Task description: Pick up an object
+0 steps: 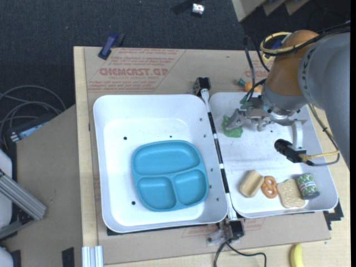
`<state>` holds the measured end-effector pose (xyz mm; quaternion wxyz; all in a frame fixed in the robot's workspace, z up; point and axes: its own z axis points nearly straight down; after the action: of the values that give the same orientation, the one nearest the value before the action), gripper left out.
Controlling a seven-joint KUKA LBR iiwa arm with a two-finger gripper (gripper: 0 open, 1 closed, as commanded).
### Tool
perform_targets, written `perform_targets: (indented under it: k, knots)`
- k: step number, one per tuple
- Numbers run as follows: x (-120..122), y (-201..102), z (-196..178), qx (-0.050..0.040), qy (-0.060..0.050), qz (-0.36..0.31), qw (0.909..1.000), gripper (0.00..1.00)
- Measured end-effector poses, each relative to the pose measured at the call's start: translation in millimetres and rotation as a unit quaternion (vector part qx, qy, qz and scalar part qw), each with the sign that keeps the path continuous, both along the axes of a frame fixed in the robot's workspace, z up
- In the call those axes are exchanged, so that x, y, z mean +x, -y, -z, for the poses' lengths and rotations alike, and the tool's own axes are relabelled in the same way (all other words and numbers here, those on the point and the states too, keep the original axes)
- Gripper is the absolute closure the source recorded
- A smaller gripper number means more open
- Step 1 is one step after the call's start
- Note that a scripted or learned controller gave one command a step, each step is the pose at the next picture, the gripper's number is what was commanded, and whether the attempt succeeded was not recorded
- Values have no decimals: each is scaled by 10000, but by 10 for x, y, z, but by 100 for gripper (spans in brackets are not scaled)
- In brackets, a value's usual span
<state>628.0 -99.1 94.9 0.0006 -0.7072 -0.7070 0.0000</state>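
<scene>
Over the right bin: pincer is hanging low at the far left corner, just above or against a green object; its metal fingers are showing as a grey cluster.
Pincer state: I cannot tell how far apart the fingers are standing, nor whether the green object is sitting between them or just beside them.
Arm: grey arm is reaching in from the right, its orange band sitting above the wrist, with cables looping around it.
Right bin: white bin is carrying the green object at its far left, and along its near edge a row of small items is lying.
Near row, left to right: a tan bread roll, a pretzel touching it, a slice of toast, and a small green can lying against the toast.
Left bin: white bin is holding a blue divided plate with three compartments, lying flat near the middle.
Worktop: brown board with red lettering is carrying both bins side by side, their inner rims touching.
Front edge: a yellow item is lying on the floor side of the worktop, well apart from the bins.
</scene>
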Motion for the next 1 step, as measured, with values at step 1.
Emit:
perform_targets:
  k: [1]
  knots:
    - [-959, 315, 108, -7, -3, 8, 10000, 0]
